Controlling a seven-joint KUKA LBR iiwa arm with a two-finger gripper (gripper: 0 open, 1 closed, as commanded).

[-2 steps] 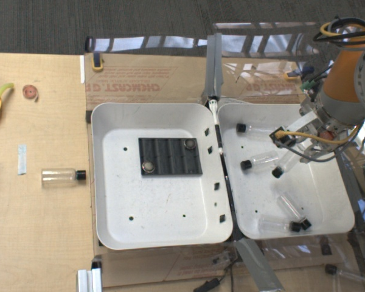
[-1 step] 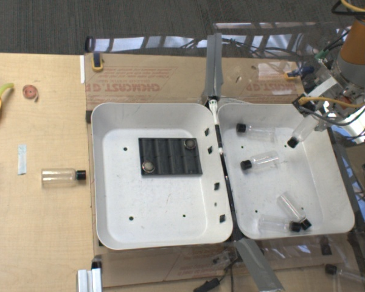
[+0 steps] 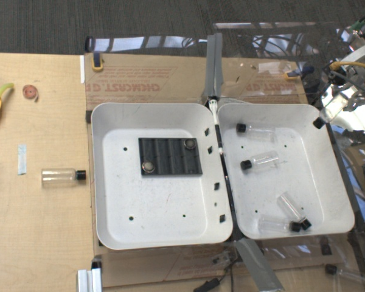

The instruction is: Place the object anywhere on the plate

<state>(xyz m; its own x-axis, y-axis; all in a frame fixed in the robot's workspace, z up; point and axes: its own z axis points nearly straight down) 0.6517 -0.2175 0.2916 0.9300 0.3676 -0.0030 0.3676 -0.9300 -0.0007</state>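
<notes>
Nearest the camera, two vials (image 3: 287, 215) lie at the right bin's (image 3: 328, 163) front edge, well apart from the plate (image 3: 170, 156) in the left bin. Farther back, two more vials (image 3: 258, 162) lie in that bin, also off the plate. The gripper (image 3: 336, 106) hangs over its far right rim; whether it is open I cannot tell. Clear round vials may roll or slip during a grasp.

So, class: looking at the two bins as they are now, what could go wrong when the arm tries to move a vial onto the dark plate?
1. The vials in the right bin are clear and lie on their sides, so a grasp may slip or roll them.
2. Two vials lie close together near the bin's wall, crowding the approach.
3. The dark plate already carries two small items, leaving less room.
</notes>
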